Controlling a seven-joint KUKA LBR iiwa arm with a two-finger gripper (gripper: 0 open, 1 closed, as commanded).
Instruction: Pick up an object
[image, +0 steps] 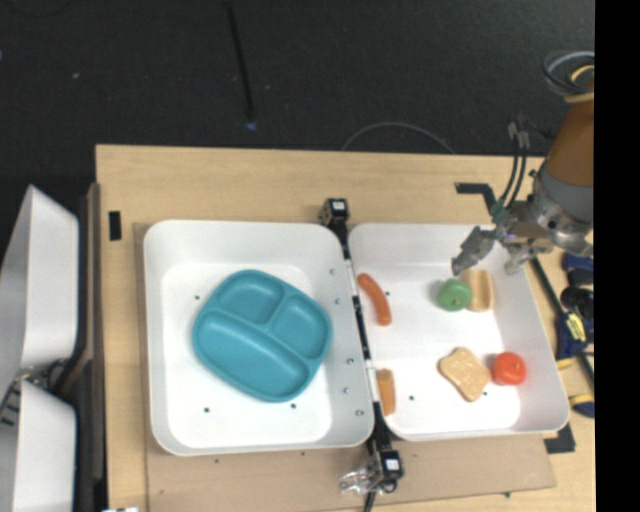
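Observation:
The right bin (420, 425) holds several toy foods. A green apple (453, 295) lies beside a tan bread roll (481, 290) near the bin's far right. An orange sausage (375, 298) rests by the left wall, and a smaller orange piece (385, 390) sits lower down. A toast slice (464, 373) and a red tomato (509, 368) lie at the front right. My gripper (492, 254) hangs just above and behind the apple and roll, its fingers spread apart with nothing between them.
The left bin (170, 420) carries a teal divided plate (262, 333). A black clamp (335, 211) sits where the bins meet at the back. Cables and tools lie along the bench's right edge (572, 310).

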